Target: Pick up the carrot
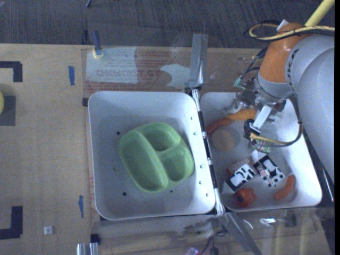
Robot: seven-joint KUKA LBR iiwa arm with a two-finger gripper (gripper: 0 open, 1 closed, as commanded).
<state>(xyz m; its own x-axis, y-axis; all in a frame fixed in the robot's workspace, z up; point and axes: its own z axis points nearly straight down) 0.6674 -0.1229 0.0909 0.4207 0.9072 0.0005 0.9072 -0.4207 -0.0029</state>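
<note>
One carrot (229,121) lies near the right bin (311,195) far-left corner, gripper (245,106) right over its thick end; can't tell its opening or grip. Likely light, stiff, smooth plastic, tapered; grab mid-body across the width.

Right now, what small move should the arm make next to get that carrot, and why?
Probably a short, straight descent. The gripper sits right at the carrot, which lies at the back of the right bin beside a round brown item; no lift shows yet.
</note>
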